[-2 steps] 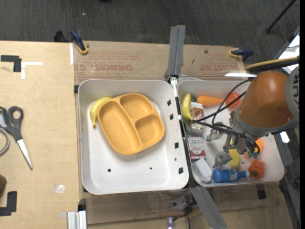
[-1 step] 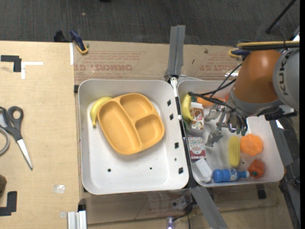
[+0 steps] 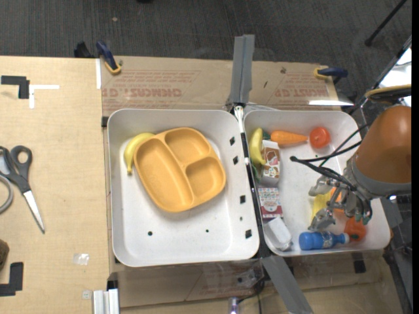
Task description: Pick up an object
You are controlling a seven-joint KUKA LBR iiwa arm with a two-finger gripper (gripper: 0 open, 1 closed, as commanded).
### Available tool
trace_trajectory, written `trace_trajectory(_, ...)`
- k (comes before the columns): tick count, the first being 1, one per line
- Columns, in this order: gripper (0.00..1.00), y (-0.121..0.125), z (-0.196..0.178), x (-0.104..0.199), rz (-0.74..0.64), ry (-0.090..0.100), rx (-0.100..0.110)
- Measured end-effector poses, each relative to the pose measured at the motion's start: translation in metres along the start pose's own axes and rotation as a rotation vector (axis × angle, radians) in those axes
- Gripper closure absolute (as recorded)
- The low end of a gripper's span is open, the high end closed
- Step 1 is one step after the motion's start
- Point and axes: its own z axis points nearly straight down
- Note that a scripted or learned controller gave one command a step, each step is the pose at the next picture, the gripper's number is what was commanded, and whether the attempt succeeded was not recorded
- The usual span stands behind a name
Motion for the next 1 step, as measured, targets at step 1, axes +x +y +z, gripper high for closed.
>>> trace_trajectory(1, 1.00, 0.0004, -0.0082, 0.0001, -0.002, 0.004, -0.001)
